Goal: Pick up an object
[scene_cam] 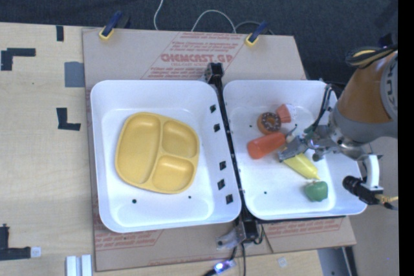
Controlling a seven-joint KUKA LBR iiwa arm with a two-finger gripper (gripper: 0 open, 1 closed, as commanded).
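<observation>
Green pepper-shaped toy (316,191) sits at near edge of right white bin (255,200). Gripper (294,150) low in that bin, just over the yellow banana-like toy (303,167), beside orange cylinder (266,145); cannot tell its state. Yellow divided plate (157,152) in left bin (110,106)

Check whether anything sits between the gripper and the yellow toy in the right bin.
Nothing visible does. The gripper is low in the right bin, right at the yellow toy's upper end. The orange cylinder lies just to its left and the green toy below.
</observation>
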